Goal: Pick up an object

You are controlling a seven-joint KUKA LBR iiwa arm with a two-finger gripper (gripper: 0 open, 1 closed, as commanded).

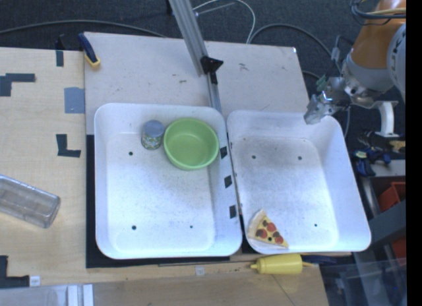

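Observation:
A green bowl (191, 142) sits at the back of the left bin (115, 186), with a small grey-lidded jar (152, 134) just to its left. A toy pizza slice (266, 229) lies in the front left corner of the right bin (330, 186). My gripper (316, 112) hangs over the back right corner of the right bin, far from all three objects. Nothing shows between its fingers.
A yellow bottle (277, 264) lies on the bench just in front of the right bin. A clear plastic cylinder (26, 201) lies far left on the bench. A metal pole (191, 28) slants across the back, down to the gap between the bins. Cables trail behind.

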